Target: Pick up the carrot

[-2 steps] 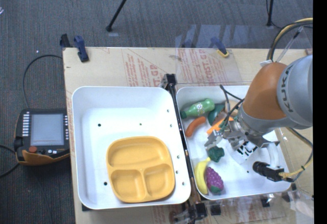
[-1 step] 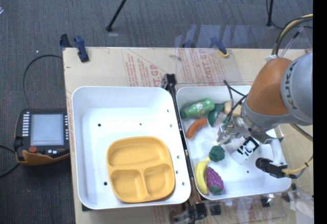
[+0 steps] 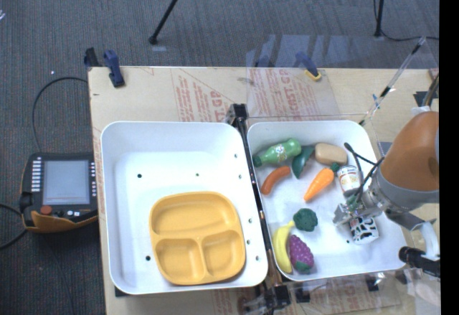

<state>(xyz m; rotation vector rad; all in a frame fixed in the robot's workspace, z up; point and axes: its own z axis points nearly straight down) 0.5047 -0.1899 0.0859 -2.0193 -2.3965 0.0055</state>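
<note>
Gripper (image 3: 356,219) seen low in right bin (image 3: 391,252), near its right wall, beside small bottle (image 3: 349,179); whether fingers are apart or together cannot be told; nothing seen held. Carrot (image 3: 319,184) lies tilted mid-bin, apart from gripper, just beside green pepper (image 3: 302,160) and potato (image 3: 330,153). Risk judged: orange sausage-like piece (image 3: 275,179) nearby may be mistaken for carrot; bottle may be knocked during approach; tapered carrot may slip from grasp.
</note>
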